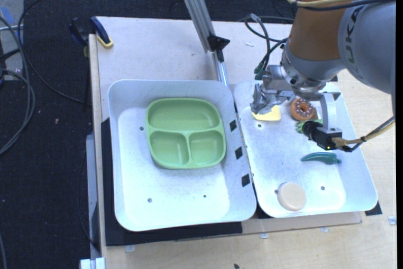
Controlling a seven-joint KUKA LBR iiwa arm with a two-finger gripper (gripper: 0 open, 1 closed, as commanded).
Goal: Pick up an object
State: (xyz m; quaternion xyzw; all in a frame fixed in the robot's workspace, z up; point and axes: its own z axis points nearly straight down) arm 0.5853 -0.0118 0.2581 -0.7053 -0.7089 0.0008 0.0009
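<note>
My gripper [265,102] is low over the far left corner of the right bin [352,195]. It sits right above a small yellow object [269,114], whose near edge pokes out beneath it. Whether the yellow object is held is hidden by the gripper body. A brown ring-shaped donut [303,109] lies just right of the gripper. A green curved object [322,158] rests further toward the front right. Close to the bin's front edge lies a round beige disc [291,196].
The left bin [126,198] holds a green divided plate [186,133]. A slanted metal pole [196,3] comes down to the bench behind the bins. A blue and yellow clamp [101,32] sits at the bench's far left corner. Cables trail beside the wrist.
</note>
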